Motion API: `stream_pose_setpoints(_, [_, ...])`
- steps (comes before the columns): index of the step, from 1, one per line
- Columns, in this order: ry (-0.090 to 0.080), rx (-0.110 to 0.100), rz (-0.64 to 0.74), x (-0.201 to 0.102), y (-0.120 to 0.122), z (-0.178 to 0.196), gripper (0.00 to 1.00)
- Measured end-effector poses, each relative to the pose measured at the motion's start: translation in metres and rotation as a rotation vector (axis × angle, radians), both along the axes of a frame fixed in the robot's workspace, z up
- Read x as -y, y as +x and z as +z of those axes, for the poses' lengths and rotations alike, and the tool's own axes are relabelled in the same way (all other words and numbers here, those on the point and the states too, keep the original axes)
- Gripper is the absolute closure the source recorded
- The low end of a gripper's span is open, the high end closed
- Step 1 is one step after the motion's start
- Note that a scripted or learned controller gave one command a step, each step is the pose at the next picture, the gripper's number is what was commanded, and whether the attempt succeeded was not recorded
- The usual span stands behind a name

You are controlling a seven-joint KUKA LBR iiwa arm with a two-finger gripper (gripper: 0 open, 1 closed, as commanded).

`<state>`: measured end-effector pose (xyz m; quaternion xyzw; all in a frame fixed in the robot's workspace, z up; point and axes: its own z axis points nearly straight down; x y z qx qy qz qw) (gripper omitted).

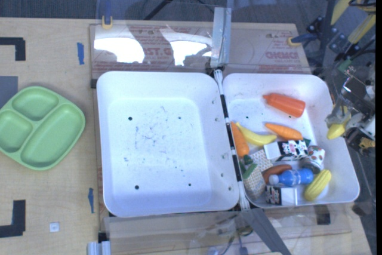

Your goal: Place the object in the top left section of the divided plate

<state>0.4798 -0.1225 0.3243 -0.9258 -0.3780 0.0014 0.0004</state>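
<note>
The green divided plate (67, 109) lies on the wooden bench at the far left, with nothing in its top left section (36, 103). My gripper (351, 119) hangs at the right edge of the view, over the right rim of the right bin (250, 88). A small yellow piece (336, 130) sits right at the gripper, above that rim; whether it is held is unclear in the clutter of cables there. The gripper is far from the plate, with both bins between them.
The right bin holds several toys: a large orange carrot (285, 104), a smaller carrot (283, 130), a yellow banana (258, 136), a blue bottle (295, 178) and a yellow lemon-like piece (317, 184). The left bin (156, 83) stands between it and the plate.
</note>
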Motion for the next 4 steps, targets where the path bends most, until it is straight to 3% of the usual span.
stream_pose_setpoints(1, [-0.001, 0.002, 0.013, -0.087, 0.013, 0.016, 1.00])
stream_pose_setpoints(2, [-0.001, 0.005, -0.512, -0.111, 0.049, 0.110, 1.00])
stream_pose_setpoints(3, [-0.001, 0.007, -0.513, -0.111, 0.050, 0.120, 1.00])
stream_pose_setpoints(4, [-0.001, 0.005, -0.575, -0.214, 0.061, 0.110, 1.00])
